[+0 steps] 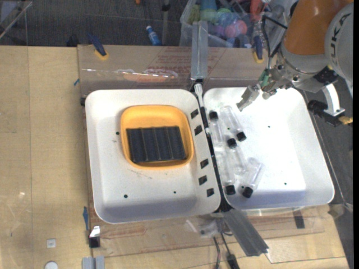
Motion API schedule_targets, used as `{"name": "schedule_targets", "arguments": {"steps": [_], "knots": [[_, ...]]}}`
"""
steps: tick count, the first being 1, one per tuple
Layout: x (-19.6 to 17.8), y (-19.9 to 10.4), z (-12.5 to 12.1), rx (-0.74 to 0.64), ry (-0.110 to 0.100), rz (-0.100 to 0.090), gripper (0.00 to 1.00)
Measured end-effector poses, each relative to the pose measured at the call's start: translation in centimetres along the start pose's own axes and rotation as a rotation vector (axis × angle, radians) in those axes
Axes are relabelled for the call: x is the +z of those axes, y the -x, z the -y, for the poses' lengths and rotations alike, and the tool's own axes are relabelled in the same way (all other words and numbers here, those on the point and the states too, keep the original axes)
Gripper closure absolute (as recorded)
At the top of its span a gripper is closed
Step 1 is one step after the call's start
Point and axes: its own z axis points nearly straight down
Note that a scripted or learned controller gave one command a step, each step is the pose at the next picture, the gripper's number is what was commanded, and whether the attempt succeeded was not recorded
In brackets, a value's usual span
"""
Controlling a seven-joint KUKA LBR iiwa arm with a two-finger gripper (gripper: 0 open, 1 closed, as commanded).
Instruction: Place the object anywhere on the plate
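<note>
We are reading partial dark letters, apparently "UK", on the grey arm (342, 29) at the frame's right edge; we are finding no other legible text, labels or numbers.

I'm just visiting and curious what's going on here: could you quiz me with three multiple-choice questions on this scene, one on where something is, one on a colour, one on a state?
1. Where is the plate?
A. left bin
B. right bin
C. outside the bins

2. What colour is its rim?
A. blue
B. yellow-orange
C. green

3. What lies on the plate?
A. a dark ribbed object
B. a red ball
C. a spoon

Answers: 1 A, it sits in the left bin. 2 B, the rim looks yellow-orange. 3 A, the dark ribbed object rests on it.
</note>
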Motion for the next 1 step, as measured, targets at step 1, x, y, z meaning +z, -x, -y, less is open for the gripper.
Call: {"name": "schedule_targets", "arguments": {"steps": [1], "knots": [[-0.31, 6.05, 2.51, -0.069, 0.001, 0.002, 0.00]]}}
